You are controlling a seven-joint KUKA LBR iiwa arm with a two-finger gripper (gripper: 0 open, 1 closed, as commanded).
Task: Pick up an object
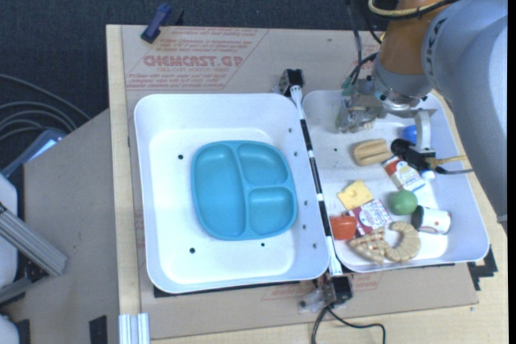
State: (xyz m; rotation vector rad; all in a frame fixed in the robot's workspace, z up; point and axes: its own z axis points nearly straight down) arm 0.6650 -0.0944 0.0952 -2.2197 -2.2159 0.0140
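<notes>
My gripper [353, 118] hangs low over the far left corner of the right bin [472, 242], with nothing visibly held in it. The closest object is a tan bread roll [371, 151], just in front of it and to its right. Further toward the front lie a yellow cheese wedge [355, 195], a green ball [404, 201], a red block [343, 227], a red-and-white packet [374, 213] and a waffle piece [372, 246]. A small blue item [410, 133] sits to the right of the gripper.
The left bin [161, 141] holds a blue compartment plate [242, 189]. A white cup [435, 220] and a red-and-white bottle [401, 171] lie on the right bin's right side. The grey arm [468, 68] covers that bin's far right corner.
</notes>
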